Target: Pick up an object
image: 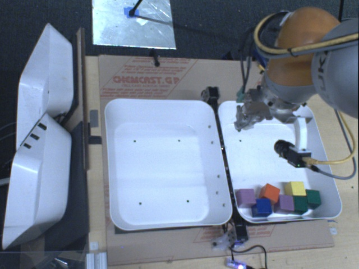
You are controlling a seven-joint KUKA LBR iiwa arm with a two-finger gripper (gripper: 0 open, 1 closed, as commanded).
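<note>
Camera view first: from my seat I see the arm [314,43] reaching in from three o'clock, its gripper [247,118] hanging over the far part of the right bin [324,150], up toward twelve o'clock of that bin. Whether it is apart or together I cannot tell from this angle; nothing is visibly held. The things to pick sit huddled at the bin's six o'clock wall: a purple cube [245,197] at nine o'clock of the cluster, a blue cube [262,207] just beside it, an orange cube [270,193], a second purple cube [286,203], a yellow cube [296,189] and a green cube [307,199] toward three o'clock. They touch or nearly touch one another. The left bin [120,150] lies alongside. I judge the pick has not begun: this is the approach step, with the tool well apart from the cluster. The next move calls for travel toward six o'clock and a descent on an outer block, since the packed neighbours and the near wall leave little room.
</note>
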